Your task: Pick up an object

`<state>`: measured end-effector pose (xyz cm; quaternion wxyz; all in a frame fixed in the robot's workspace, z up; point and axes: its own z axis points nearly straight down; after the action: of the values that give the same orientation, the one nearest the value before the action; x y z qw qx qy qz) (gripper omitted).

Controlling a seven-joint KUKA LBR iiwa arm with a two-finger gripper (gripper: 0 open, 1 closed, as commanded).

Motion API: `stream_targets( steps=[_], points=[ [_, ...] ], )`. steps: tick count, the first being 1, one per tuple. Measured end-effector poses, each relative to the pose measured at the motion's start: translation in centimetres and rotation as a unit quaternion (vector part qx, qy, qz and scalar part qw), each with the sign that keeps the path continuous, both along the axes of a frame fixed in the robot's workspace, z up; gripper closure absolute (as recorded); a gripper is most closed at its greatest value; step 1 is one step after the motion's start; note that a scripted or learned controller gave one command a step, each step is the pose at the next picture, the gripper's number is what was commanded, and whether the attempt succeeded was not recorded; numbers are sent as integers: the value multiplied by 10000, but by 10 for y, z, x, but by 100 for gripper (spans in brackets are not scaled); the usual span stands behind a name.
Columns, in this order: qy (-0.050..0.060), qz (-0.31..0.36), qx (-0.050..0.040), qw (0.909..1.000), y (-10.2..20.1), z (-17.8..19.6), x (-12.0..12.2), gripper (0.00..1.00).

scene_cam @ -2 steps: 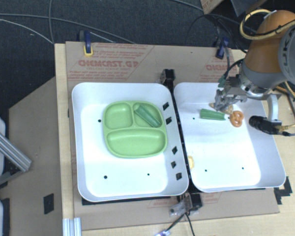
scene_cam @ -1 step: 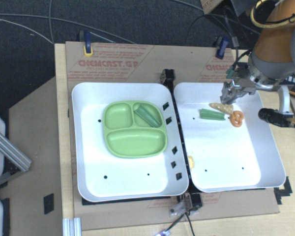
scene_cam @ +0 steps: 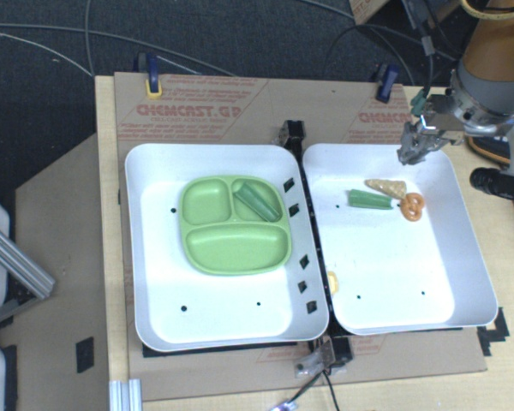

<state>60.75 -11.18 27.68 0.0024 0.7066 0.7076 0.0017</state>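
The claw (scene_cam: pixel 414 151) hangs over the far right corner of the right bin (scene_cam: pixel 428 302), just above its back rim, and whether it is released or clenched cannot be told from this view. Near it, in the far half of that bin, three small things lie clustered: a green pod-shaped toy (scene_cam: pixel 368 199) whose long axis runs roughly left to right, a tan wedge-shaped piece (scene_cam: pixel 385 186) touching its far side with its point toward the right, and an orange pretzel-shaped piece (scene_cam: pixel 411 206) just beside the pod's right end. The near half of the right bin gives wide open floor between the cluster and the front rim. In the left bin (scene_cam: pixel 154 298) a green divided plate (scene_cam: pixel 231 247) sits toward the centre, with a darker green piece (scene_cam: pixel 257 199) lying diagonally in its far right compartment. On the tabotop board (scene_cam: pixel 188 108) behind the bins, red print reads "CHEMCAST GP".
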Motion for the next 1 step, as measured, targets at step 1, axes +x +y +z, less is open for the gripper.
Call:
stream_targets(
  steps=[1],
  points=[
    [14,23,8,10000,57,0,12,100]
  ],
)
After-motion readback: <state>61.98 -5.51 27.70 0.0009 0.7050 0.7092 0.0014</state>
